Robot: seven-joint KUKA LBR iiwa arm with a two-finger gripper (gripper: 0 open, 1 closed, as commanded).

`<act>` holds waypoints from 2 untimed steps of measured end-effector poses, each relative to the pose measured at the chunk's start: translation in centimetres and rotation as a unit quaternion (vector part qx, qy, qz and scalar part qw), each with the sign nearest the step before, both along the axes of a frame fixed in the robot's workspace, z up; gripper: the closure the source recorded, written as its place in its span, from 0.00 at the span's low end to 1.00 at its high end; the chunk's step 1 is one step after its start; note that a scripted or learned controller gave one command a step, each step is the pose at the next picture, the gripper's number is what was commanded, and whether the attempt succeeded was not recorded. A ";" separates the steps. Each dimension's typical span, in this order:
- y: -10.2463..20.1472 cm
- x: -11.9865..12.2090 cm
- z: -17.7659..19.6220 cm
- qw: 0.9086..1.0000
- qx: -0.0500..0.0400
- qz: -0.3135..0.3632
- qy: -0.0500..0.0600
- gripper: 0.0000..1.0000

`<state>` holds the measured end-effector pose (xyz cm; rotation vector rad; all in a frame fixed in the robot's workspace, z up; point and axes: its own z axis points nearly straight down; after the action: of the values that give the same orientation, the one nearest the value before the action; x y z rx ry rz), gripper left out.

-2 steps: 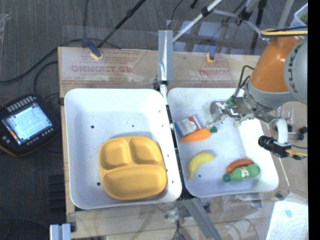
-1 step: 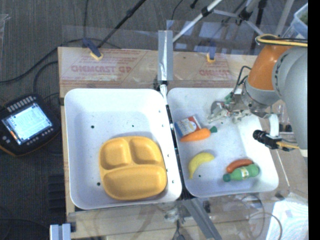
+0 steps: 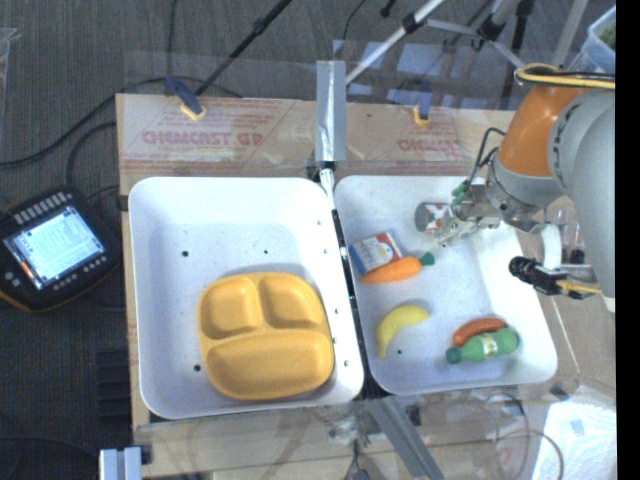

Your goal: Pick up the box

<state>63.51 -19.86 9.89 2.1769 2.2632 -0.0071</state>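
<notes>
Grey arm with its two-finger gripper [image 3: 437, 224] low over the far part of the right-hand white bin [image 3: 520, 363], carrying nothing between its fingers.

The fingers point left and look set narrow, though blur makes their exact gap hard to judge. The small blue-and-white cardboard box [image 3: 374, 252] lies near the bin's left wall, left of the gripper and apart from it, touching the orange plastic carrot [image 3: 395, 269] on its near side. Nearer lie a yellow plastic banana [image 3: 398, 325], a red pepper [image 3: 478, 328] and a green bottle [image 3: 487, 346]. The left white bin [image 3: 170, 208] holds a yellow three-compartment tray [image 3: 265, 334].
</notes>
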 end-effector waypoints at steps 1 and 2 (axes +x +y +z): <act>0.0 0.0 0.0 1.000 0.000 0.000 0.000 0.00; 1.1 2.8 -1.0 1.000 0.002 -0.004 0.013 0.00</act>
<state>66.33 -18.78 8.90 2.1993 2.2702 -0.0316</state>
